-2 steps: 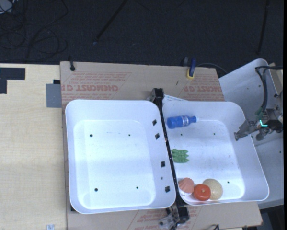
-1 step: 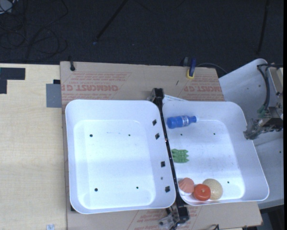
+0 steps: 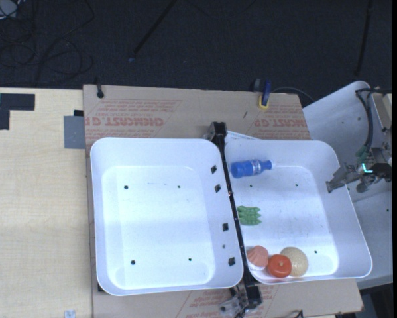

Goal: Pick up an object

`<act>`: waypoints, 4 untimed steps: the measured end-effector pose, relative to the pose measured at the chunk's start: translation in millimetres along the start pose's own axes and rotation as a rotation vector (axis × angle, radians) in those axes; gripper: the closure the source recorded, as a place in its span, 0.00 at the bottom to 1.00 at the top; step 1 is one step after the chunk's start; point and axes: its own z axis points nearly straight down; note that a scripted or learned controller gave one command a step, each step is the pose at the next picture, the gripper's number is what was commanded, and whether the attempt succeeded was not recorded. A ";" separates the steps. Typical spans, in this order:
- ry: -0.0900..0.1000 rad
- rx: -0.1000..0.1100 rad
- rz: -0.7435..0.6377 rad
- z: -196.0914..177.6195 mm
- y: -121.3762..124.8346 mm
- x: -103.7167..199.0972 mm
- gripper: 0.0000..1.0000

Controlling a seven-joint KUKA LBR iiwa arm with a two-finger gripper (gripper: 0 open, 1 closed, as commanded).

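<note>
The gripper (image 3: 349, 177) hangs at the right side of the right bin (image 3: 297, 211), just over that bin's right rim, at the end of the grey arm that comes in from the right. It is small and dark against the rim, and whether it is spread or closed together cannot be told. Nothing is seen held in it.

All the loose things lie well apart from the gripper, on the far left side of the same bin. The blue bottle (image 3: 251, 168) is the one most nearly level with it, lying on its side near the bin's back left corner. Its long axis runs roughly left to right, tilted a little, with the thick body to the left and the narrow cap end pointing right and slightly back, toward the gripper's side.

In front of the bottle, close to the left wall, lies a small green thing (image 3: 248, 215), also stretched left to right; what it is cannot be made out. In the front left corner three round things sit bunched together: a pink one (image 3: 257, 256) nearest the wall, a red one (image 3: 279, 265) just beside it, and a beige one (image 3: 295, 260) on the right, touching or nearly touching the red one.

The left bin (image 3: 152, 144) stands beside the right bin, with a black strip (image 3: 228, 197) running between the two. Both rest on a sheet of cardboard (image 3: 152, 114) on the pale wooden bench (image 3: 32, 197).
</note>
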 end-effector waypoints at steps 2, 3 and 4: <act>0.001 0.001 -0.004 71.2 44.3 2.6 1.00; -0.003 -0.008 -0.002 112.0 102.8 0.8 1.00; -0.005 -0.015 -0.002 0.6 115.9 0.3 1.00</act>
